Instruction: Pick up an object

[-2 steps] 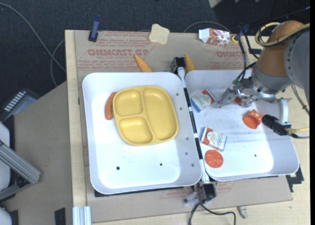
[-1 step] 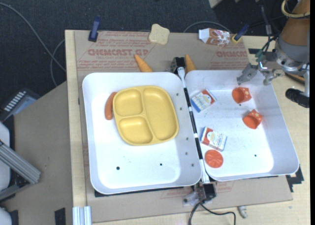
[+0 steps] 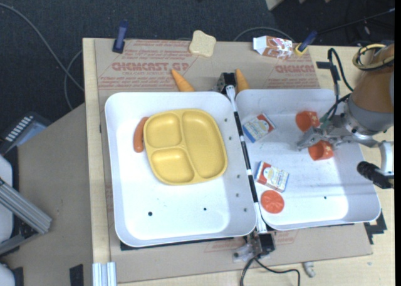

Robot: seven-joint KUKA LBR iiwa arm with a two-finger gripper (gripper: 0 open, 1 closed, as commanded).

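The right bin [image 3: 351, 206] holds several small items. A red-orange piece [image 3: 306, 119] lies near its back, and a second red-orange piece [image 3: 322, 151] lies just in front of it. My gripper [image 3: 317, 137] is down low between these two pieces, touching or nearly touching the nearer one. A blue-and-white carton [image 3: 257, 127] lies at the bin's left, a red-and-white carton [image 3: 272, 176] sits further forward, and a flat red disc [image 3: 272, 201] lies by the front rim. The grey arm with its orange band [image 3: 374, 94] comes in from the right.
The left bin [image 3: 156, 222] bears a yellow divided plate [image 3: 185, 146] with a sausage [image 3: 138, 135] beside it. Behind the bins on the cardboard lie a bread slice [image 3: 202, 43], a carrot [image 3: 182, 81], a small carton [image 3: 274, 45] and a blue clip [image 3: 119, 36].
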